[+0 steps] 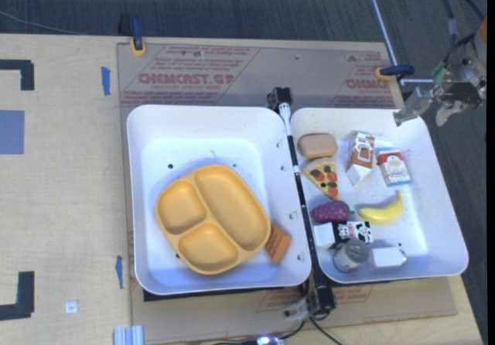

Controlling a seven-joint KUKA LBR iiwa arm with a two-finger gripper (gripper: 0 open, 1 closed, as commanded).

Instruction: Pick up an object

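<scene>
My gripper (424, 113) hangs over the far right corner of the right bin (445, 216), open, with nothing between its fingers. Below and left of it lie a white and orange carton (360, 156) and a red and white carton (394, 168). Further left sit a bread bun (317, 145) and a pizza slice (322, 178). Toward the near side are a banana (383, 210), purple grapes (330, 212), a black and white box (353, 231), a silver can (349, 256) and a white block (387, 257).
The left bin (147, 181) holds a yellow divided plate (213, 217) and a brown cracker (278, 243) by its near right wall. A black clamp (279, 97) sits where the bins meet at the back. A blue clamp (394, 71) is near the gripper.
</scene>
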